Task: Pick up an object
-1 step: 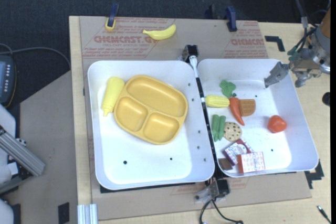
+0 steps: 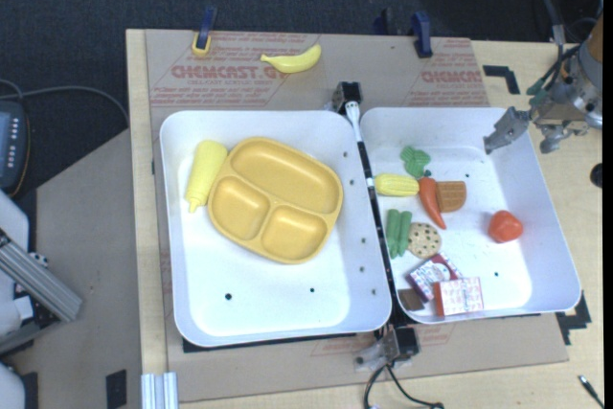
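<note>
the gripper (image 2: 525, 133) hangs at the right bin's (image 2: 551, 206) far rim — fingers spread, pinching nothing. the tomato (image 2: 505, 226) lies nearer the camera than the fingers, apart from them.

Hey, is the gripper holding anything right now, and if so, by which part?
Nothing is held. The gripper hangs over the right bin's upper right corner, with nothing between its fingers, apart from the tomato and carrot.

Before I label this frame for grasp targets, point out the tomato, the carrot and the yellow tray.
tomato (image 2: 505, 226), camera view, middle of its red body
carrot (image 2: 431, 202), camera view, mid-length of its orange body
yellow tray (image 2: 278, 170), camera view, floor of its large compartment
</note>
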{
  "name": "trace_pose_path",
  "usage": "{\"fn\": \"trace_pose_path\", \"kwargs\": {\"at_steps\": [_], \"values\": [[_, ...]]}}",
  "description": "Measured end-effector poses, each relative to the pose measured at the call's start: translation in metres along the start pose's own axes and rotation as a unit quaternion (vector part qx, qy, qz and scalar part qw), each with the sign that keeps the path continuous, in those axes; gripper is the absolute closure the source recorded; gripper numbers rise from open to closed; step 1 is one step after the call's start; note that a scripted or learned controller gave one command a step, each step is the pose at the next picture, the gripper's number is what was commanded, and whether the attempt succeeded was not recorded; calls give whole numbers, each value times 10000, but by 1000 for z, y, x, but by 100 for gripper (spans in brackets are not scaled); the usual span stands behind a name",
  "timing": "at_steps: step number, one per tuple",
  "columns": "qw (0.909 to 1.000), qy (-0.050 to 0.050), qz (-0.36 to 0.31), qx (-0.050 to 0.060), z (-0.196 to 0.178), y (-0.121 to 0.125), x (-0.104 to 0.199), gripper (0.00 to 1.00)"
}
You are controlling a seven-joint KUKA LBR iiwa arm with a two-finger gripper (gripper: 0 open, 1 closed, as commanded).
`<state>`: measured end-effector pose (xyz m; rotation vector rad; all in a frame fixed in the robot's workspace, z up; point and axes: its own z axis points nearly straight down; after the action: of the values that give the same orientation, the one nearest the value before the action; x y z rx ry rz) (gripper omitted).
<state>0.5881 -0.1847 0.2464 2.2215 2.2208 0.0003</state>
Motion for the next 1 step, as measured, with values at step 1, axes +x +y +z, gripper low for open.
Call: {"fn": "trace_pose_path", "kwargs": {"at_steps": [1], "values": [[10000,7,-6,28,43,2,1,0]]}}
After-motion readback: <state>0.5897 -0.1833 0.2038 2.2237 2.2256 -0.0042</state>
